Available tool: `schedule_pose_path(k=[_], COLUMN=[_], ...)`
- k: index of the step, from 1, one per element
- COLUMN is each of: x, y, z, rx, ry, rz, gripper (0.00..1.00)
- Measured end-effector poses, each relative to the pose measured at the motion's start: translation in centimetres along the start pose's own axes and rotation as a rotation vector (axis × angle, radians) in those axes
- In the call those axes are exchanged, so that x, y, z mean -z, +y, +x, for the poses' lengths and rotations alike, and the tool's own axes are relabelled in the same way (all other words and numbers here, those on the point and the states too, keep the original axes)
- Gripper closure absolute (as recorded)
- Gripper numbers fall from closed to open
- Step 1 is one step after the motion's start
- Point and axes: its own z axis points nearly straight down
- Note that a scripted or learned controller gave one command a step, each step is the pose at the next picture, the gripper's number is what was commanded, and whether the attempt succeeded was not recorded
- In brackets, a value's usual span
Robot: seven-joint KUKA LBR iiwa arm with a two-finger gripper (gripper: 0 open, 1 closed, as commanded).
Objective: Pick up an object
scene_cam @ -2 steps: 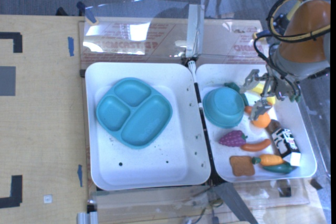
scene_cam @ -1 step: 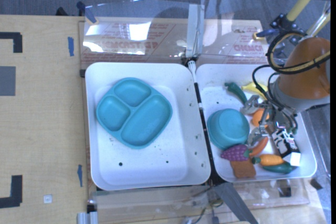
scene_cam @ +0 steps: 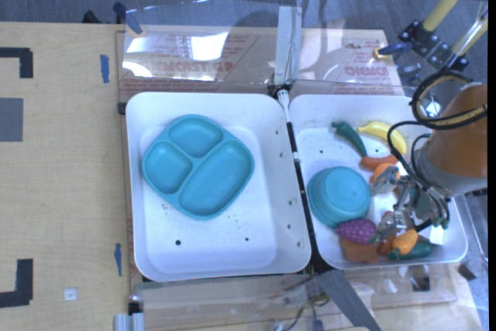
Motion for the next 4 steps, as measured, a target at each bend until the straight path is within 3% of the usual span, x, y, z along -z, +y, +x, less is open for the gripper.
schedule_pose_path(k=[1, 2, 3, 4], x=[-0.1, -0.2, 1.3, 11.7], y=[-0.1, 3.1, 3.4, 8.4], z=[-7.3, -12.4, -12.7, -13.9], rx=[-0.065, -0.195, -0.193, -0.195], ry=[-0.001, -0.001, -0.015, -0.007], rz=[0.000, 0.008, 0.005, -0.004], gripper=[0.00, 0.00, 1.00, 1.00])
